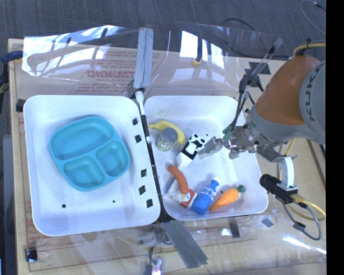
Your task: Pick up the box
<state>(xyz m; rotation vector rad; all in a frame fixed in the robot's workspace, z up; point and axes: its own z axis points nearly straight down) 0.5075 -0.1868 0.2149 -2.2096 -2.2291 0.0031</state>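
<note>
A small box (191,146) with a black-and-white pattern lies near the middle of the right bin (218,106), tilted, just right of a yellow piece. My gripper (213,145) reaches in from the right, low over the bin, and its tip sits against the box's right edge. Whether the box is between the gripper's parts cannot be made out. The grey arm with its orange band (284,93) hangs over the bin's right rim.
The right bin also holds a yellow piece with a grey ball (166,135), a sausage (179,178), a red-and-white carton (182,196), a blue bottle (205,197) and a carrot (227,197). A blue divided plate (89,152) lies in the left bin (37,110).
</note>
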